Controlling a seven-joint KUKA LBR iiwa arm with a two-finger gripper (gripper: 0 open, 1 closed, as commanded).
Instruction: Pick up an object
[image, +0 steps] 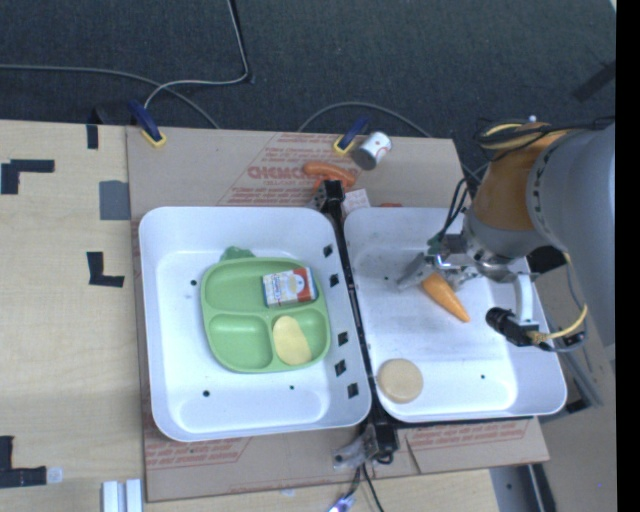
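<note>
An orange carrot (447, 300) lies slantwise in the right white bin (500, 392), near its middle. My gripper (424, 270) hangs low over the bin, right at the carrot's thick upper-left end; the arm (512, 195) with its orange band comes in from the right. Whether the carrot is touched or gripped is hidden by the wrist. A round tan disc (400, 380) rests at the bin's front left corner.
The left white bin (170, 385) holds a green divided plate (214, 300) with a small carton (289, 287) and a yellow oval piece (292, 341) on it. The ridge where the two bins meet (350, 300) carries black clips. Cables and clamps lie behind the bins.
</note>
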